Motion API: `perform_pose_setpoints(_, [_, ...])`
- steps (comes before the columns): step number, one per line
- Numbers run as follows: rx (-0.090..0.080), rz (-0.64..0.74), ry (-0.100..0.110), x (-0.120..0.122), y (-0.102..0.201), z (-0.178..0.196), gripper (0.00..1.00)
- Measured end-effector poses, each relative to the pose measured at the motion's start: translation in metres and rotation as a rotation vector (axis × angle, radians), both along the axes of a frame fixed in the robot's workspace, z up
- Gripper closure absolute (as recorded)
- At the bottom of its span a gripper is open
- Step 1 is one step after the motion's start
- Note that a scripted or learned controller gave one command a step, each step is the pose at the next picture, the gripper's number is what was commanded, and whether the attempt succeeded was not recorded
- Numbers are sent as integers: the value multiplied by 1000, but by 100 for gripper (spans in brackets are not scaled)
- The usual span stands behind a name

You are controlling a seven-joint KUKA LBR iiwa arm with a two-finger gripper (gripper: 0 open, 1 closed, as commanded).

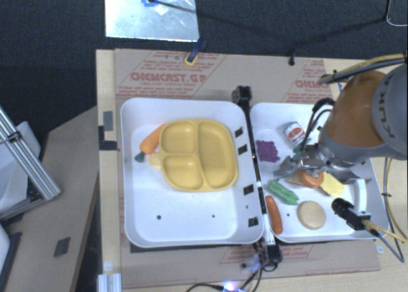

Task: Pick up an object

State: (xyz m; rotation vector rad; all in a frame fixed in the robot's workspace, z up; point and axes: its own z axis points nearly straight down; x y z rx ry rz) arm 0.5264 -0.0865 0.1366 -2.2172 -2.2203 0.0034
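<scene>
My gripper [298, 168] is low over the middle of the right bin [274, 115]. An orange-red rounded piece [311, 180] lies right under it, partly hidden by the gripper. Just to its right is a yellow wedge [332, 185]. Toward the bin's front lie a green pod [283, 192], a red sausage [274, 214] against the left wall and a tan round bun [312, 215]. A purple grape bunch [268, 151] and a small red-and-white can [294, 132] lie farther back.
The left bin [137, 214] holds a yellow divided plate [194, 155]. An orange carrot [150, 140] lies at the plate's left edge. The arm's grey and orange body [363, 118] hangs over the right bin's far right side.
</scene>
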Motion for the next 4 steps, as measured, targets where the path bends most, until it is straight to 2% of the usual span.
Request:
perform_pose_setpoints(1, [-3,0,-15,4,-1,-20,0])
perform_pose_setpoints(2, [-2,0,-10,2,-1,-12,100])
perform_pose_setpoints(3, [-2,2,-12,2,-2,52,100])
perform_pose_setpoints(4, [-2,3,-10,4,-2,90,100])
